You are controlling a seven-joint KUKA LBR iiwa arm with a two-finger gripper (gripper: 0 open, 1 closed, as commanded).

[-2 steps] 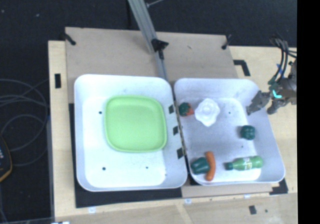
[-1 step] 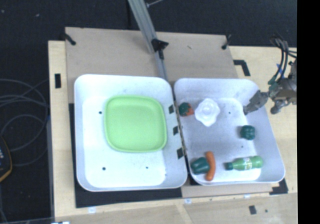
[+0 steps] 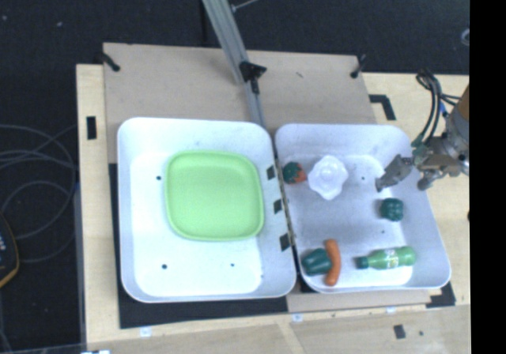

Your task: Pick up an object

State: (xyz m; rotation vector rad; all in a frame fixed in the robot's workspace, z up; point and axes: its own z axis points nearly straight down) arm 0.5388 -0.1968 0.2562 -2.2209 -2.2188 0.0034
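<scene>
Objects sit loose in right bin (image 3: 423, 218): green block (image 3: 390, 208), green bottle (image 3: 387, 258) lying flat, orange sausage (image 3: 333, 261) touching green pepper (image 3: 315, 261), clear cup (image 3: 327, 176), small orange-green piece (image 3: 292, 173). Gripper (image 3: 411, 173) above right rim, fingers spread, holding nothing; green block just below. Left bin (image 3: 142, 186) holds green plate (image 3: 214, 195).

Green bottle (image 3: 387, 258) lying flat, rt bin
</scene>
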